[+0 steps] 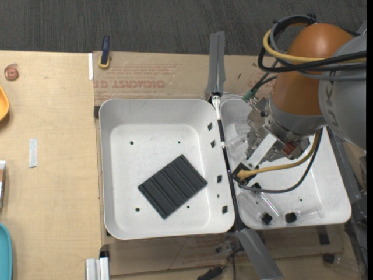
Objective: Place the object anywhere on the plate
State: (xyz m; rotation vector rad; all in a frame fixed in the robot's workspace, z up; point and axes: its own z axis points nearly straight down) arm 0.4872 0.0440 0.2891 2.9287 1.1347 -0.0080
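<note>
A dark grey ribbed plate lies flat and turned at an angle in the left bin, towards its front. My gripper hangs low over the left part of the right bin, close to the wall between the two bins. The wrist and arm cover what is under it. Small clear pieces with black ends lie at the front of the right bin, a short way in front of the gripper. I see nothing held.
A grey bar runs back from the wall between the bins. A blue-handled clamp sits at the cardboard's far left corner. On the bench to the left are an orange thing, a white strip and a teal thing.
</note>
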